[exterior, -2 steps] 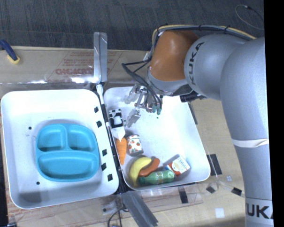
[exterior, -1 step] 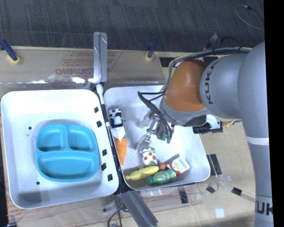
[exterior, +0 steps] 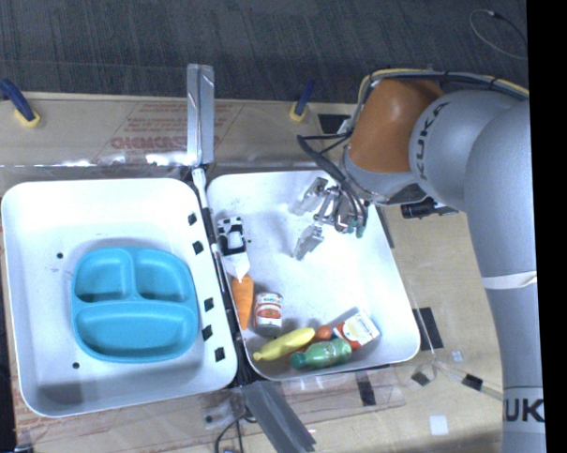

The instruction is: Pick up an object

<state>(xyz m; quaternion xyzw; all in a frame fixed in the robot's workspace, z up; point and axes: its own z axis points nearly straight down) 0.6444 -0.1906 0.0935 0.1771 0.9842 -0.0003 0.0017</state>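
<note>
My gripper [exterior: 309, 222] hangs over the upper middle of the right bin [exterior: 384, 263], fingers spread apart with nothing between them. Below it, along the bin's front, lie a yellow banana [exterior: 284, 343], a green bottle [exterior: 322, 354] and a small white and red carton [exterior: 359, 328]. A small red-labelled can [exterior: 268, 312] and an orange carrot [exterior: 243, 301] lie by the left wall. A white tube with a black cap [exterior: 233, 244] rests above the carrot. All these objects sit apart from the gripper.
The left bin [exterior: 31, 241] holds a blue divided tray [exterior: 134, 303]. A metal divider bar [exterior: 201, 112] stands between the bins at the back. Blue clamps [exterior: 19, 101] sit at the bench's far edge.
</note>
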